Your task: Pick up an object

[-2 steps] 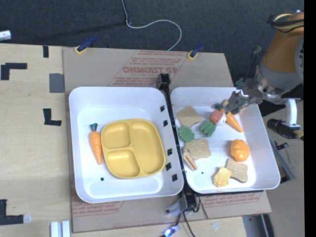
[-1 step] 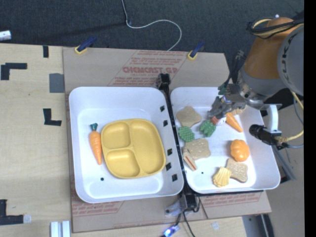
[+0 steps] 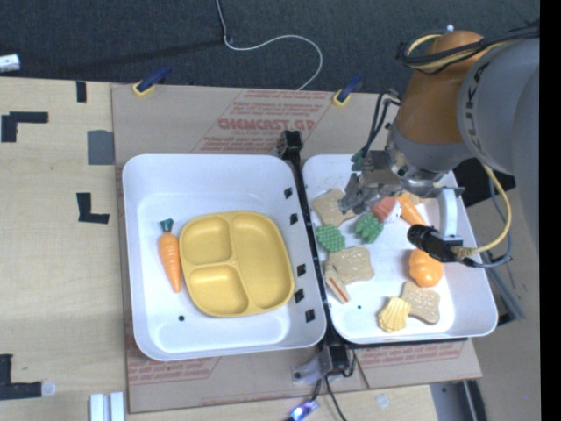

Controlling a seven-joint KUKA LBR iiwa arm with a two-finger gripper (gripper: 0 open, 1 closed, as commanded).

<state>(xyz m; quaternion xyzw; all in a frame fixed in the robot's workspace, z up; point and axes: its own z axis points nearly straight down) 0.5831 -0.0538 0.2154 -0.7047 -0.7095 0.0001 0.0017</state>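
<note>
The gripper point(image 3: 368, 193) hangs over the far part of the right bin point(image 3: 478, 301), directly above a green toy point(image 3: 369, 227) and a red-orange piece point(image 3: 384, 208). Whether it is apart or together cannot be told. The left bin point(image 3: 145, 235) holds 1 yellow divided plate point(image 3: 238, 263) and 1 carrot point(image 3: 170, 254) beside it.

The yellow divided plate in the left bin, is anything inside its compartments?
The yellow plate shows three bare compartments, nothing in them. A toy carrot lies beside it on the bin floor. Whatever is beneath the plate is covered.
</note>
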